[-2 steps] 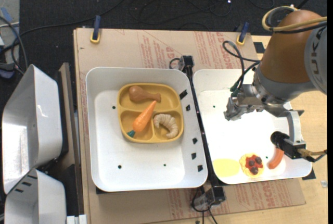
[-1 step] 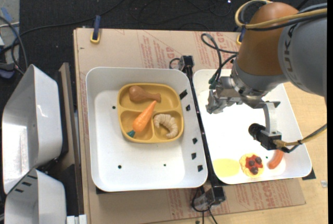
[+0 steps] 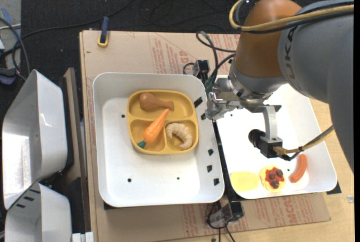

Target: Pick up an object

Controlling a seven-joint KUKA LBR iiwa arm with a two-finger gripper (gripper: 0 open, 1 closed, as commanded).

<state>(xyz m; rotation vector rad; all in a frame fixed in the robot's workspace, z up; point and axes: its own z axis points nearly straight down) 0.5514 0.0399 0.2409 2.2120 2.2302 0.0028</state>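
Note:
In the left bin [image 3: 112,179] lies a yellow divided plate [image 3: 135,107]. It holds a brown toy drumstick [image 3: 155,102], an orange carrot [image 3: 156,126] and a pale shrimp [image 3: 181,134]. The right bin [image 3: 315,117] has a flat yellow piece [image 3: 244,180], a small tart with berries [image 3: 274,177] and a red-orange sausage [image 3: 298,168] along its near edge. My gripper [image 3: 212,104] hangs under the orange-banded wrist, over the seam between the two bins, just right of the plate's rim. Nothing shows in its grasp.
The grey arm covers much of the right bin's far half. Cables and a small device [image 3: 201,69] lie behind the bins on the cardboard. White containers [image 3: 34,122] stand off the bench to the left.

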